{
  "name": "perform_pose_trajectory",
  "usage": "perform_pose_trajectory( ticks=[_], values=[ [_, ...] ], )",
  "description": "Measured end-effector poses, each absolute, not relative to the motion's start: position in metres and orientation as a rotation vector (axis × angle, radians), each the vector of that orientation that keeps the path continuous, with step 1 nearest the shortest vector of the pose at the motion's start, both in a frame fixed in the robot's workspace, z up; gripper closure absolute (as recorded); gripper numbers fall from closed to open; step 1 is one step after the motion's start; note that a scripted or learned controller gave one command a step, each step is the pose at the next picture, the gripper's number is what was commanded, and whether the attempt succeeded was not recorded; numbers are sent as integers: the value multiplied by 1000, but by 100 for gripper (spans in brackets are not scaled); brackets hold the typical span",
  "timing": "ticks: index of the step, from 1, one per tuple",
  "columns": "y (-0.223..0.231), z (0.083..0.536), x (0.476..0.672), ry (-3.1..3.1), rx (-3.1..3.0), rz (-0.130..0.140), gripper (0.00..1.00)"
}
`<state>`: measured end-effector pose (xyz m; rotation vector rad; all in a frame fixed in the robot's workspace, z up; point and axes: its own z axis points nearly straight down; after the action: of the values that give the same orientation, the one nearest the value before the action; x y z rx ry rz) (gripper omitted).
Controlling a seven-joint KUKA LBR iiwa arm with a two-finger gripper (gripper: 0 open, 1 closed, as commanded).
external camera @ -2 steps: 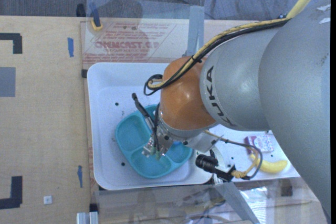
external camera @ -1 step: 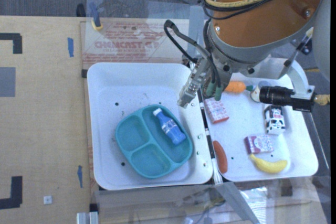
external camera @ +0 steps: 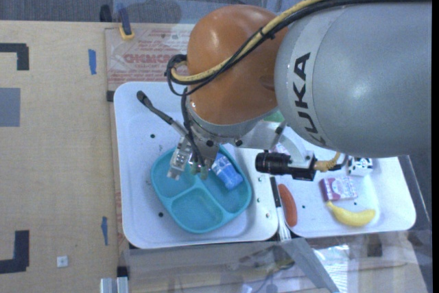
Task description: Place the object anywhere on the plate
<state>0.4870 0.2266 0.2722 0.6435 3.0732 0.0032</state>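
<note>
A teal-blue plate [external camera: 199, 206], divided into compartments, is seen in the white left bin [external camera: 134, 168]. A small object [external camera: 226, 171] in blue with a white patch is seen at the plate's upper right edge. The arm [external camera: 357, 72] is coloured grey, with black lettering, and an orange band [external camera: 230, 65] is crossed by black and yellow cables. The gripper [external camera: 188, 158] is shown in metallic grey. In the white right bin [external camera: 405, 206], a yellow banana [external camera: 351, 215], a red-orange sausage shape [external camera: 290, 206], a purple-and-white packet [external camera: 339, 189] and a white die with black dots [external camera: 360, 165] are seen. The bench [external camera: 55, 147] is pale wood, marked with blue tape.
</note>
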Motion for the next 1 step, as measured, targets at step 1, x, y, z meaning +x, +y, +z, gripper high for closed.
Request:
perform_pose_trajectory(
  ticks=[1],
  values=[
    [225, 218, 529, 3119, 351, 4, 100]
  ],
)
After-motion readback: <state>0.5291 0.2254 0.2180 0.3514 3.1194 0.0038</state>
